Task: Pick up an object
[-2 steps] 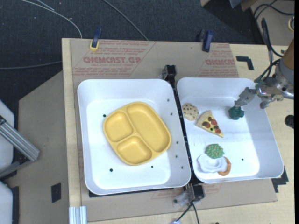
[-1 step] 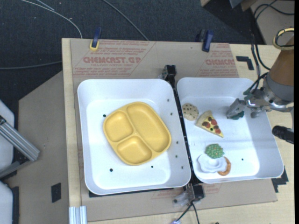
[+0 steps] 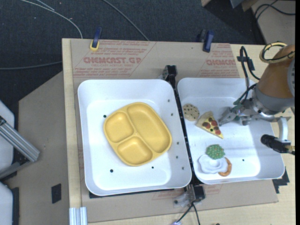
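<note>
In the right bin (image 3: pixel 243 90) lie a pizza slice (image 3: pixel 209 124), a round speckled cookie (image 3: pixel 190 111), a green broccoli floret (image 3: pixel 215 151), a white cup-like piece (image 3: pixel 210 165) and an orange curved piece (image 3: pixel 227 168). My gripper (image 3: pixel 233 118) hangs low over the right bin's middle, just right of the pizza slice and apart from it. Nothing shows in its grasp. The grey arm with its orange band (image 3: pixel 276 78) comes in from the right.
A yellow three-compartment plate (image 3: pixel 137 133) sits in the left bin (image 3: pixel 89 125). A dark divider rail (image 3: pixel 180 125) runs between the bins. Cables (image 3: pixel 244 62) trail along the arm over the right bin's far corner.
</note>
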